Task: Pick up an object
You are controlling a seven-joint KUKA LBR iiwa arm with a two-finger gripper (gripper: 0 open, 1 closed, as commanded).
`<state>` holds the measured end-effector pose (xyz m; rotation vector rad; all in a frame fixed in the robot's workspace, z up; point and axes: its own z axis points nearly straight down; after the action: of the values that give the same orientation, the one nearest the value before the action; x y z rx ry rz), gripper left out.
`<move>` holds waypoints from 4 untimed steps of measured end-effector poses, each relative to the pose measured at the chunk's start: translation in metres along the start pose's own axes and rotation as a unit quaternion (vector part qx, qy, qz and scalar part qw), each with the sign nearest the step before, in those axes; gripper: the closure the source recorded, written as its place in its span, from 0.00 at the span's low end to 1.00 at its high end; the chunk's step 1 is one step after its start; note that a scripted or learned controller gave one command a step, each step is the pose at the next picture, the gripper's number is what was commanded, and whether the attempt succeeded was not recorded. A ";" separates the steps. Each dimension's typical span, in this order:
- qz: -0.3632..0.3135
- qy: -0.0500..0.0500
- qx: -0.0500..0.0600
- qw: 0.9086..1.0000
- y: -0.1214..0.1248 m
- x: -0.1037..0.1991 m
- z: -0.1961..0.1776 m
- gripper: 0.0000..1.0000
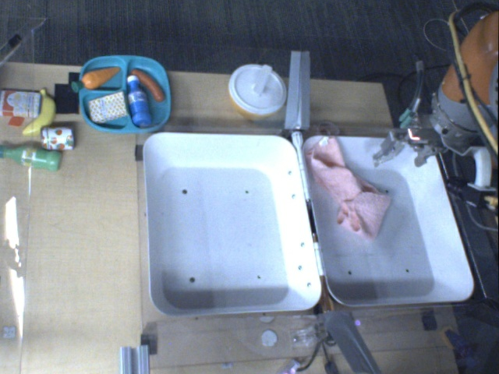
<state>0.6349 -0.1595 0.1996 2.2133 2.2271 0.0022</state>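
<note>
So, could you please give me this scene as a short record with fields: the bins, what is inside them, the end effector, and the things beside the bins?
left bin: white, shallow
right bin: white, holds the cloth
cloth: pink, crumpled, in the far left part of the right bin
end effector: above the far right part of the right bin, apart from the cloth, holding nothing
tray: blue, on the bench beyond the left bin, with toy food
lid: white, round, on the bench near the tray
arm: enters from the right
</note>
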 end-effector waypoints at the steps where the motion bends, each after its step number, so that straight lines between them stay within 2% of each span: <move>1: -0.120 0.000 -0.003 0.993 -0.069 0.053 0.103 0.00; 2: -0.112 -0.004 -0.010 0.994 -0.091 0.068 0.107 0.00; 3: -0.112 -0.004 -0.010 0.994 -0.091 0.068 0.107 0.00; 4: -0.171 0.000 -0.002 0.985 -0.056 0.103 0.013 0.00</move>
<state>0.5779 -0.0572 0.1859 1.7987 2.5699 0.0059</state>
